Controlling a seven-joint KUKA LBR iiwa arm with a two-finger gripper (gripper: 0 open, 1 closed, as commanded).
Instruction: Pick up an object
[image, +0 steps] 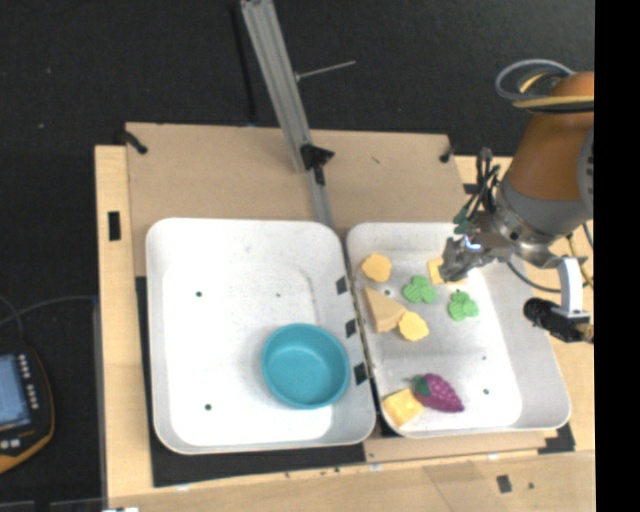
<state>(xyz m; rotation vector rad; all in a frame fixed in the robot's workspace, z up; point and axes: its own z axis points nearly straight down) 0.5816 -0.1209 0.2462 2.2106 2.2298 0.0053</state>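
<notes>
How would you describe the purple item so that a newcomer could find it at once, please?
Look in the right white bin, at its near edge. The purple grape bunch lies there, touching a yellow block on its left. It is the only purple thing among yellow and green pieces.

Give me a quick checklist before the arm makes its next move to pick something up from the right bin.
1. Tool over the right white bin: ok.
2. Target below the tool: a small yellow block lies at its tip, partly hidden: ok.
3. Block between the fingers: cannot tell.
4. Neighbours spaced from the target: green clover-shaped piece lies close beside it: not ok.
5. Other pickable items in the bin: purple grape-bunch toy, tan wedge: ok.
6. Blue round bowl in the left bin, out of the path: ok.
</notes>
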